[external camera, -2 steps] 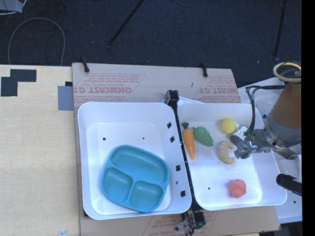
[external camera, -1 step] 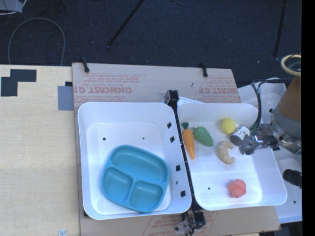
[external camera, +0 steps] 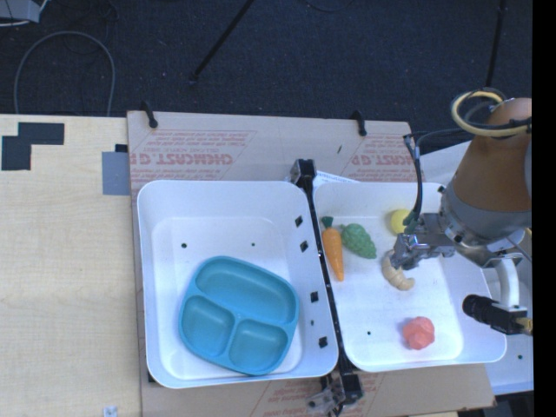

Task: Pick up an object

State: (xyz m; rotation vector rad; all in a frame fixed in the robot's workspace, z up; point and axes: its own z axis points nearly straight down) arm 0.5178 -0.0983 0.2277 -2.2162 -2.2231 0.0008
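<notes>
In the camera view the end effector [external camera: 405, 257] hangs low in the right bin [external camera: 375, 359], just above the pale curved object [external camera: 398, 277] lying near that bin's middle, with a yellow object [external camera: 398, 221] toward the far edge; whether it is open or closed I cannot tell. This looks like the reach-and-grasp step, nothing visibly lifted, so the next move likely calls for closing squarely on the pale object and rising clear of the green toy [external camera: 359, 241], carrot [external camera: 333, 252] and red object [external camera: 419, 333]

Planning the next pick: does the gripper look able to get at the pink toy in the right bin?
Probably yes. The pink toy lies alone on the bin floor, apart from the gripper and the beige piece beneath it.
</notes>
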